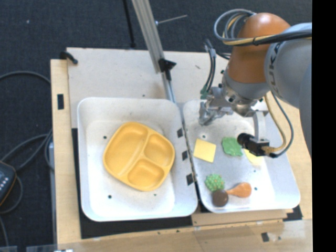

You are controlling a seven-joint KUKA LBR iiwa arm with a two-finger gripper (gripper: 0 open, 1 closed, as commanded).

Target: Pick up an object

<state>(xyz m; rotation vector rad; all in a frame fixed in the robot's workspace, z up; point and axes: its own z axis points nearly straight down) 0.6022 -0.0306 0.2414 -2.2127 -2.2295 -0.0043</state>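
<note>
The arm [262, 46] reaches in from the right, over the far part of the right bin [283, 193]. The gripper [210, 112] hangs above the bin's far-left corner; its grasp state cannot be determined. Nothing is seen in it.

Right bin contents: a yellow square [205, 150] near the left wall; a green leaf [231, 145] just right of it; a green cluster [214, 181], a brown piece [220, 197] and an orange drumstick [241, 190] grouped at the near edge.

Left bin [94, 198]: a yellow tray [138, 155] with three compartments, lying flat.
</note>
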